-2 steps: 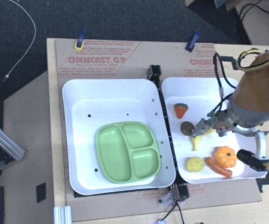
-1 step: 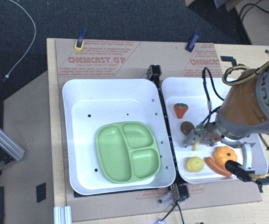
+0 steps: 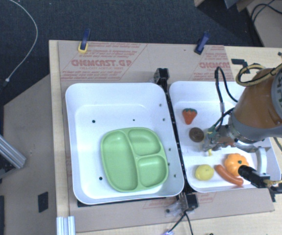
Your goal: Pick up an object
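Note:
The right bin (image 3: 206, 93) holds a red strawberry (image 3: 189, 115) near its left wall, with a brown round thing (image 3: 196, 134) just below it. At the front lie a yellow lemon (image 3: 204, 172), an orange fruit (image 3: 234, 162) and a red-orange carrot (image 3: 228, 176). My gripper (image 3: 213, 142) hangs low over the middle of this bin. It is just right of the brown round thing and above the lemon. The wrist hides what is between its tips.
The left bin (image 3: 82, 106) holds a green divided plate (image 3: 133, 158) at its front middle. A black divider (image 3: 172, 126) runs between the two bins. My arm covers the right bin's right side.

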Controlling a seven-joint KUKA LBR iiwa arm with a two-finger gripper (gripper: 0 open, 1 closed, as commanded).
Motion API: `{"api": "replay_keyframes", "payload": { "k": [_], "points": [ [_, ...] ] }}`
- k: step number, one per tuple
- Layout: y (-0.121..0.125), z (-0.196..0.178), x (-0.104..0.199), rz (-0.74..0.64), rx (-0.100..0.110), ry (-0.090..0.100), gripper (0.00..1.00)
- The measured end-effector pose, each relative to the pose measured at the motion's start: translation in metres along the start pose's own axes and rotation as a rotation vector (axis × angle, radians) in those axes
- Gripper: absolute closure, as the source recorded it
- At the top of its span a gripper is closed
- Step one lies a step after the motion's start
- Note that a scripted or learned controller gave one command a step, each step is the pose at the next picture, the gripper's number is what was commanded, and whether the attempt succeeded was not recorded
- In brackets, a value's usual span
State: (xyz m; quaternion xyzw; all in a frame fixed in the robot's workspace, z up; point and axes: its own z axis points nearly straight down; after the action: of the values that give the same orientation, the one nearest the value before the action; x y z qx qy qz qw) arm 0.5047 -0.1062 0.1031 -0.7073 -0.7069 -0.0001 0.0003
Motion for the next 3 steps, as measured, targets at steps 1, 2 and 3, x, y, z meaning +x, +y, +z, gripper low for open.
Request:
{"api": "replay_keyframes", "payload": {
  "k": [1,2,3],
  "points": [
    [0.003,-0.042,-0.001,-0.001,-0.005,-0.002,1.00],
    [0.010,-0.104,-0.006,-0.002,-0.008,-0.003,1.00],
    [0.013,-0.147,-0.007,-0.002,-0.007,-0.003,1.00]
  ]
}}
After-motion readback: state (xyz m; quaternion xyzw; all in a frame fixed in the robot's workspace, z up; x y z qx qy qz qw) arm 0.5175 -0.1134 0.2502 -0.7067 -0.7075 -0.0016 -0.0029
